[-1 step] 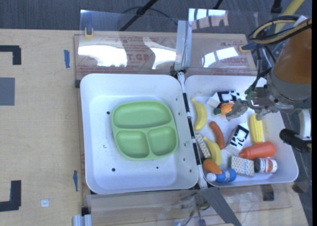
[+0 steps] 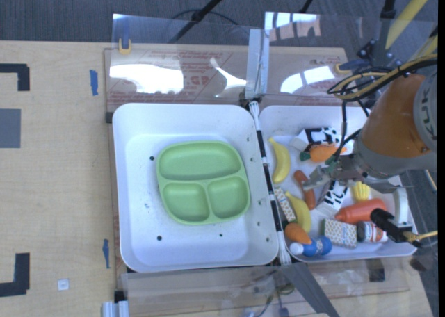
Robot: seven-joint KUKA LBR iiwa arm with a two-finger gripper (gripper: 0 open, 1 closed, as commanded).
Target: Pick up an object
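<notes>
The right bin (image 2: 396, 249) holds a pile of toy food. A yellow banana (image 2: 281, 159) lies at its left side, and an orange carrot (image 2: 321, 152) sits beside a black and white piece (image 2: 318, 135) near the back. My gripper (image 2: 325, 175) hangs low over the middle of this pile, just below the carrot and right of a small brown sausage (image 2: 306, 188). The arm's orange band (image 2: 389, 124) covers the bin's right rear. Nothing is visibly held.
The left bin (image 2: 132, 169) holds a green divided plate (image 2: 203, 182). Toward the right bin's front lie a red-orange bottle (image 2: 361, 211), a second banana (image 2: 300, 208), a checkered packet (image 2: 342, 232) and a blue piece (image 2: 321, 246). Clear panels stand behind both bins.
</notes>
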